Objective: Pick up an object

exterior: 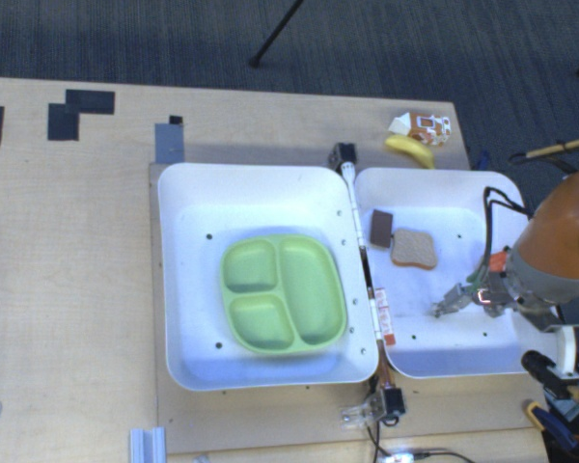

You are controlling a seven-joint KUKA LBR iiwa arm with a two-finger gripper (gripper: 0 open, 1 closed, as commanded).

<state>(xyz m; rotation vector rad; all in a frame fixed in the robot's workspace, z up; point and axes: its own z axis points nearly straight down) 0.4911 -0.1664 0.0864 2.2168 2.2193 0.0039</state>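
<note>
Grey gripper [452,304] hangs in the right bin [502,360], grip unclear; bread slice [414,249] just beyond it.

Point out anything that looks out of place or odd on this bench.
A banana and a small packet lie on the bench behind the right bin, outside both bins. Inside that bin, the slice of bread and brown block lie flat. The green tray sits tidily.
</note>
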